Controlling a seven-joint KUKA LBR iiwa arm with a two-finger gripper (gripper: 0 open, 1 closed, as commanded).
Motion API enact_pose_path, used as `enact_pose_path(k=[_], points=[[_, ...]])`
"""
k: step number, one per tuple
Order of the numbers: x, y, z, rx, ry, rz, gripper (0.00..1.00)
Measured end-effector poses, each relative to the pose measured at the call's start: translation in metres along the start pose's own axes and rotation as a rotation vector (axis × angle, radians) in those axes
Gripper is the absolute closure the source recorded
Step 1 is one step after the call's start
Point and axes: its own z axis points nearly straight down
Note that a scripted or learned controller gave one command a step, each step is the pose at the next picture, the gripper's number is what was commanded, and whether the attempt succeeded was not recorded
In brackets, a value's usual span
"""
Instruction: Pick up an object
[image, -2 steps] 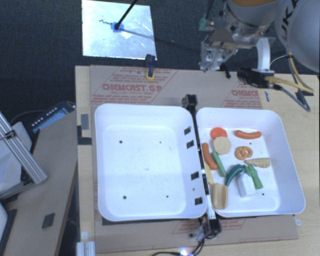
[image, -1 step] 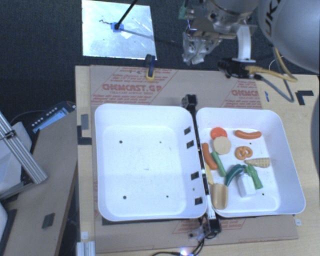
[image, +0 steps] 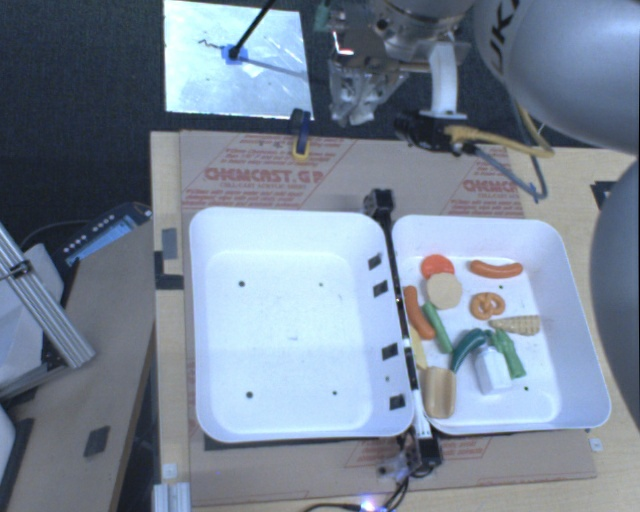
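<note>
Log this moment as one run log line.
end effector: raised beyond the bins' far edge | right bin: sausage, pretzel, corn among toy foods | pick: not begun

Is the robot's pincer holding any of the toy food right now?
No. The pincer hangs high above the bench with nothing between its fingers. The toy food, like the sausage and pretzel, lies in the right bin.
</note>
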Motion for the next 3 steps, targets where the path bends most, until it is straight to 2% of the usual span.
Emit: enact_pose_path(k=[1, 2, 3], points=[[0.039, -0.075, 0.009, 0.004, 0.001, -0.001, 1.00], [0.071, -0.011, -0.014, -0.005, 0.000, 0.002, 1.00], [0.071, -0.107, -0.021, 0.004, 0.000, 0.000, 1.00]])
